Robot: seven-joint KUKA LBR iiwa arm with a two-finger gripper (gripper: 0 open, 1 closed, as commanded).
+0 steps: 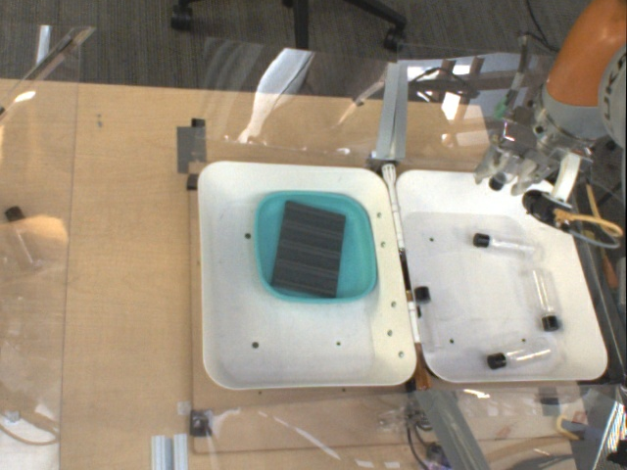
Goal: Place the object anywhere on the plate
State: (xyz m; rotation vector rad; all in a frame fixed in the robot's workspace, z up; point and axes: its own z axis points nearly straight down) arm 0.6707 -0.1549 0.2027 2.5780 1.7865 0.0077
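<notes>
A dark grey ribbed block (310, 250) lies flat on the teal plate (364, 253) in the left bin (294, 360). My gripper (515, 172) hangs over the far right corner of the right bin (460, 292), well away from the plate. Nothing shows between its fingers, which point down toward the bin's back edge.
Three clear tubes with black caps lie in the right bin: one near the back (500, 244), one at the right side (544, 302), one at the front (517, 358). A metal post (390, 116) stands behind the gap between the bins. A clear plastic wall runs along the back.
</notes>
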